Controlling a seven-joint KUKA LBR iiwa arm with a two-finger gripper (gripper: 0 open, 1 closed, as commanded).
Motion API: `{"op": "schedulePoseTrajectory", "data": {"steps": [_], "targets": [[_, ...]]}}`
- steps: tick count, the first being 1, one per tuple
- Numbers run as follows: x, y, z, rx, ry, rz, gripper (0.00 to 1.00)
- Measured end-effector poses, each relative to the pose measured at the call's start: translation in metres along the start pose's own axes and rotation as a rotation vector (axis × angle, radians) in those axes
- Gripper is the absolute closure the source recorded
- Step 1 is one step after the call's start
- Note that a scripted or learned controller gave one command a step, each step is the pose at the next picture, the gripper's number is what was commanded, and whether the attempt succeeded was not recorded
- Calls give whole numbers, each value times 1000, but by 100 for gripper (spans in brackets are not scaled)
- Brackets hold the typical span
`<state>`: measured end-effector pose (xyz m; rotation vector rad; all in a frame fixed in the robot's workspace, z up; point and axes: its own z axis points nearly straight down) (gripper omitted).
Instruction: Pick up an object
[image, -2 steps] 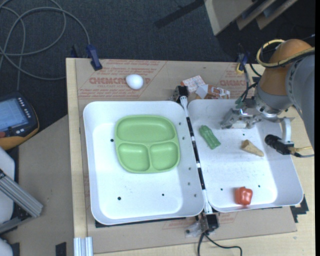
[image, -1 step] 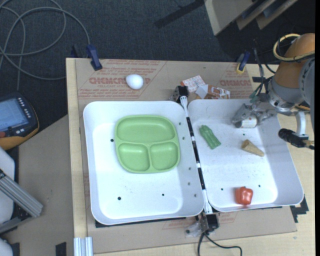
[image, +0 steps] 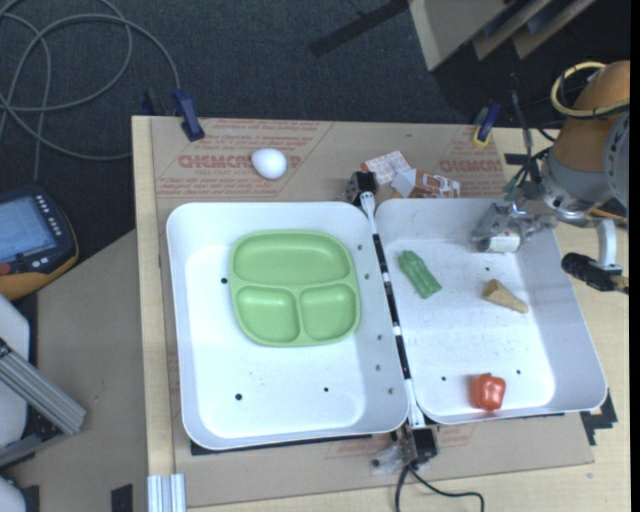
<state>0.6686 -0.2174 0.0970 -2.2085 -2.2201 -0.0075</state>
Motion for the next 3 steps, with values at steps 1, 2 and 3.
{"op": "schedulePoseTrajectory", "data": {"steps": [1, 2, 3], "targets": [[47, -12, -34, -3, -9, 4, 100], [90, -77, -65, -2, -10, 4, 100], [162, -113, -85, -1, -9, 4, 100]]}}
